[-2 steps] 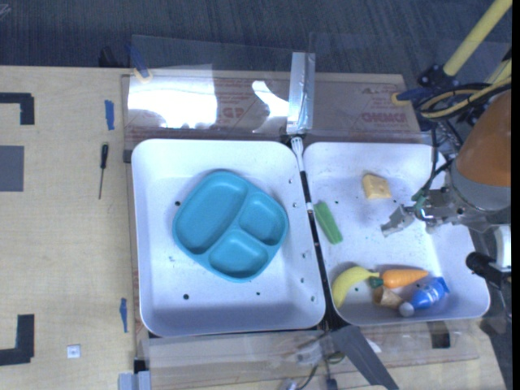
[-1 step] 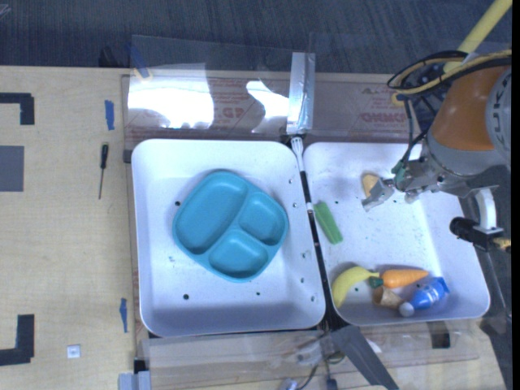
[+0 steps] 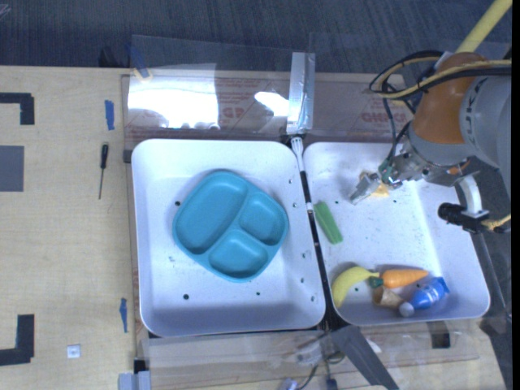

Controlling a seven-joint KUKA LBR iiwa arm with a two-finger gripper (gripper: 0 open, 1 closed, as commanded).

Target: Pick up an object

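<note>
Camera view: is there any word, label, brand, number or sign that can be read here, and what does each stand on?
None can be read.
Cardboard strip behind the two bins: reddish printed lettering, washed out by glare on the clear sheet over it and too blurred to read.
Blue bottle in the right bin: no legible label at this size.
Blue divided plate, green piece, banana, carrot: no print visible.

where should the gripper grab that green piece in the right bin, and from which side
Grip the green piece across its narrow width, near the middle of its length, coming straight down from above. It is a slim bar lying flat on the right bin floor, angled up towards the divider, with bare floor to its right. Set the fingers either side of the long axis; the gripper is just up and right of it.
</note>
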